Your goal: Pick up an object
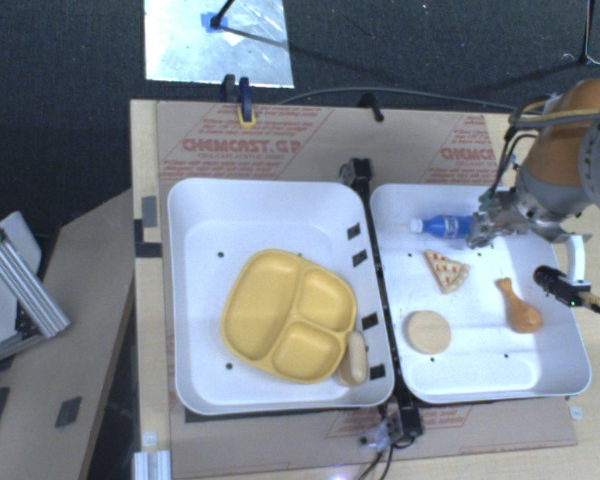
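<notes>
Two shallow white bins side by side on a bench, seen from above at a slant. In the left bin [195, 268], a yellow divided tray [288, 313] with three compartments, tilted a little, filling the bin's middle and lower half. Just beside the tray's 4 o'clock corner and touching it, a pale bread roll [355, 358], lying against the bin's right wall. Across the black divider, in the right bin [560, 368], four loose items. At about 7 o'clock from the bin's middle, a round tan cookie [428, 332], flat on the floor. Just above it, toward 12 o'clock, a pizza slice [446, 269] (triangular, reddish checks on top), apart from the cookie. At 11 o'clock from the slice, near the bin's upper wall, a blue bottle [442, 226] lying on its side, white cap pointing to 9 o'clock. Directly at the bottle's 3 o'clock end, the gripper [483, 230], low over the bin floor and just beside or touching the bottle base; cannot tell whether open or closed, and nothing seen held. Further right, at 4 o'clock from the gripper, an orange drumstick [519, 307], thin end up, fat end down, well apart from the bottle. Above it, the grey arm with its orange band, entering from 3 o'clock.
</notes>
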Controlling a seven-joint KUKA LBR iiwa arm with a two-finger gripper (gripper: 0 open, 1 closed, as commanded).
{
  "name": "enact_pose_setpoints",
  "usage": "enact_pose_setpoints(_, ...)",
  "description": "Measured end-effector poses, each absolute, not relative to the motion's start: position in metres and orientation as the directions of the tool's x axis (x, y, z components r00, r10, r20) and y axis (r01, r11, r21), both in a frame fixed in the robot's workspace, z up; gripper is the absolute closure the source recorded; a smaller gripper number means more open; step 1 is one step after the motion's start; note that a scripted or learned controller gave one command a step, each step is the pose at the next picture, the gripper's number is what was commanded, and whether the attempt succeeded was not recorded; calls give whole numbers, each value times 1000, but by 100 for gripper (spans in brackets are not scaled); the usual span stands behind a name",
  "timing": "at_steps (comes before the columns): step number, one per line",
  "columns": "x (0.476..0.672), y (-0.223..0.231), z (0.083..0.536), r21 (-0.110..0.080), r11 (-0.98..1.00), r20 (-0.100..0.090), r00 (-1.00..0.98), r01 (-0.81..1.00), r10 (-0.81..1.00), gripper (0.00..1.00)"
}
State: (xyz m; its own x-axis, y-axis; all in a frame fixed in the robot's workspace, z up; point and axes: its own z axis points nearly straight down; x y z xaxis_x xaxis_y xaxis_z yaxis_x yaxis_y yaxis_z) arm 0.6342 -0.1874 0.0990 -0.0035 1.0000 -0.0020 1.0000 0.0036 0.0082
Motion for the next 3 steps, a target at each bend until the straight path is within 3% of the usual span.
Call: enact_pose_setpoints(3, 651, -189, 279, 8, 6, -2, -6, 1000, 1000, 100)
